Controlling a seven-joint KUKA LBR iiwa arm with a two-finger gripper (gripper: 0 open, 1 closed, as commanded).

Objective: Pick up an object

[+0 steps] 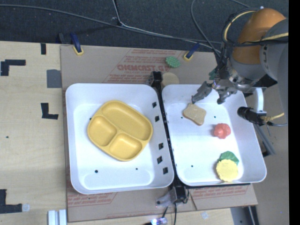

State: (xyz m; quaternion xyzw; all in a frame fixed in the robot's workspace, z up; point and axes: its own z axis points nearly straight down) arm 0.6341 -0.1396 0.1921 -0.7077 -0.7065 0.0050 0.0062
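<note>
White plastic made up both bins, side by side on a sheet of cardboard (140,69) over the wooden bench (28,125). In the left bin (77,172) we saw a yellow divided tray (120,130), set at a slant with its three compartments facing up, and nothing else beside it.

The right bin (187,168) carried the loose things. A tan piece shaped like a slice of bread (194,114) lay near the bin's far left part. A small red lump (221,131) sat near the middle right, well apart from the bread. In the near right corner a yellow piece (228,170) rested touching a green piece (229,157) just behind it.

We found the gripper (211,93) over the far edge of the right bin, just beyond the bread slice and a little to its right — its two dark fingers (200,93) spread apart, with nothing between them. The arm (258,36), grey with its orange band, came in from the right.

Outside the bins, a small green ribbed thing (172,61) lay on the cardboard behind the divider, and two yellow and blue clamps (76,45) pinned the cardboard's far edge — one at each end.
</note>
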